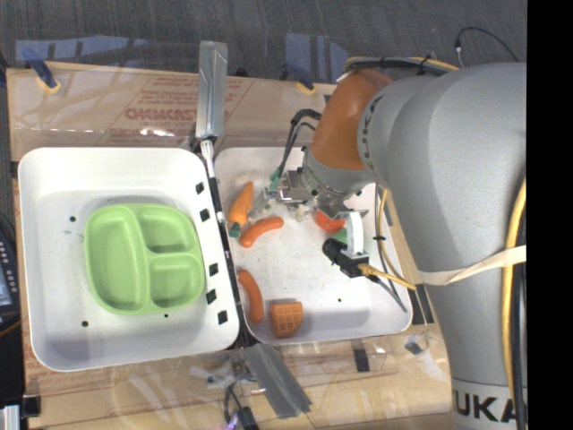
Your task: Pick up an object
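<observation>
The right bin [385, 305] holds several toy foods. An orange carrot [240, 202] with a green end lies by the bin's left wall. Just right of it is an orange-red sausage [260, 231]. A second sausage [251, 296] lies near the front left corner, beside an orange waffle-like block [286, 316]. A small red piece [329, 222] peeks out from under the wrist. My gripper [279, 192] hangs low over the bin's back middle, just right of the carrot and above the first sausage. Nothing shows in its grasp.
The left bin [45, 195] carries a green divided plate [143, 258]. A metal divider [211, 97] runs between the bins. The grey arm and its orange band [345, 133] cover the right bin's back right part. A black cable connector [345, 260] hangs over the bin.
</observation>
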Robot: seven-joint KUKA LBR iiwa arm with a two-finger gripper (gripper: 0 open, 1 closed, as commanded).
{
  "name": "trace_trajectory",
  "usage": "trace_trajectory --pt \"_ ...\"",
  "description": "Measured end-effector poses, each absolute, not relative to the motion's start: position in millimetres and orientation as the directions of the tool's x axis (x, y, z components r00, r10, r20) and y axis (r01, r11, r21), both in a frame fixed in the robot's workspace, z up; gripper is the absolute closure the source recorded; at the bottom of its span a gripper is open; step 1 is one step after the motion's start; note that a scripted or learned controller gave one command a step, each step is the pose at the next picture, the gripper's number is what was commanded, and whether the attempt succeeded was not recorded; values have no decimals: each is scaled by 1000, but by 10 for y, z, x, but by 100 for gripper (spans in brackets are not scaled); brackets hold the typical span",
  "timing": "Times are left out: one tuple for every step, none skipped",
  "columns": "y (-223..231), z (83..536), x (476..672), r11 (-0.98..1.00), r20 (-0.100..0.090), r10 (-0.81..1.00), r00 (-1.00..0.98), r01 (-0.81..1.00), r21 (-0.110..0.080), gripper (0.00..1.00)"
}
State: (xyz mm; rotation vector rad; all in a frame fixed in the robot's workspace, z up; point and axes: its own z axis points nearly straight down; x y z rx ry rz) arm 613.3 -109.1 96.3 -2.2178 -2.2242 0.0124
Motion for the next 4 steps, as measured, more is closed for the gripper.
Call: trace_trajectory --pt "-1067 1048 6145 7 -2 1000 -7 1000 -4 100" --pt "-1066 1048 6144 7 -2 1000 -7 1000 -4 0" --pt "-993 906 5534 185 2 983 -185 983 -5 0" --pt "-977 908 5002 335 3 942 -335 942 -4 0"
